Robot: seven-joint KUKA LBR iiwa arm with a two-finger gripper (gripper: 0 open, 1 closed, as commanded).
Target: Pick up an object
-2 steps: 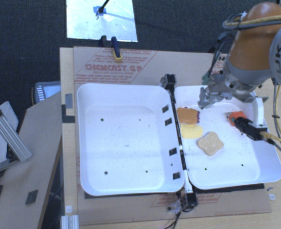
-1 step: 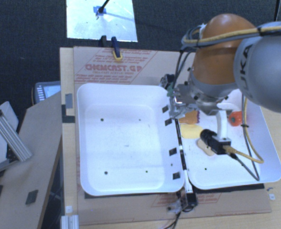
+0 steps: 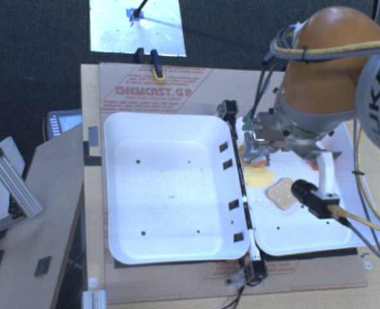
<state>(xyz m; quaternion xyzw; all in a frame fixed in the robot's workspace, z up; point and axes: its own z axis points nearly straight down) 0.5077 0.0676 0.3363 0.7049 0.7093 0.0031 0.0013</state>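
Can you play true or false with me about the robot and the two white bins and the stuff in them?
1. The robot arm is over the right bin. True.
2. The beige slice of toy bread lies in the left bin. False: it lies in the right bin, near the wall between the two bins.
3. A yellow piece lies right next to the bread. True.
4. The gripper is lifting the bread high in the air. False: the bread lies on the bin floor, and the gripper is down low beside the yellow piece.
5. The arm has an orange part. True.
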